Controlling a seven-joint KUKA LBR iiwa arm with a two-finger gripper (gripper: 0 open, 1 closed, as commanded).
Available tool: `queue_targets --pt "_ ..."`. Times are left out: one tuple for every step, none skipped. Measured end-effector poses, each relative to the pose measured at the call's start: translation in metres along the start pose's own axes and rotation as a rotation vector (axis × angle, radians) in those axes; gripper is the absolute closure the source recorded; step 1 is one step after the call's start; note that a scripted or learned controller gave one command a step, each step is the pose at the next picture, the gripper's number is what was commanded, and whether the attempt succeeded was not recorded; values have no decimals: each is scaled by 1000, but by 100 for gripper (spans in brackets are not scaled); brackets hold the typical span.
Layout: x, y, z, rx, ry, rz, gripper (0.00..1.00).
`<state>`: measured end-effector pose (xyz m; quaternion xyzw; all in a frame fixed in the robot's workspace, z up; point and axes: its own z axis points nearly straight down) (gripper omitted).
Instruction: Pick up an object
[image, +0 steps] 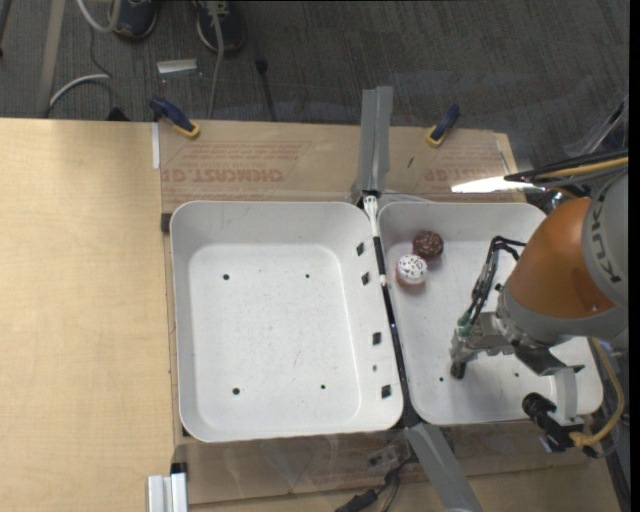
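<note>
We see the gripper (461, 362) low over the floor of the right bin (480, 405), near its middle, with nothing between its fingers; whether they stand open or closed we cannot tell from this slant. The two candidates for pickup, a dark reddish ball (428, 244) and a white dotted ball (412, 268), sit touching or nearly so at the bin's upper left, close to the wall shared with the left bin (190, 300), well apart from the gripper.

Our worry is that both balls are round and would likely roll off at a glancing touch. Their closeness to each other and to the wall leaves little room for the fingers, so we judge a nudge or a two-ball jam possible.

On the cardboard (240, 165) covering the tabletop beyond the bins, reddish print appears mirrored; we cannot read it reliably
</note>
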<state>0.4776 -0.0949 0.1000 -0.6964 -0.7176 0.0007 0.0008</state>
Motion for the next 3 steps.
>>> queue_targets --pt "-59 74 -37 -1 -2 -83 100" --pt "-59 74 -37 -1 -2 -84 0" --pt "-11 -2 10 2 0 104 0"
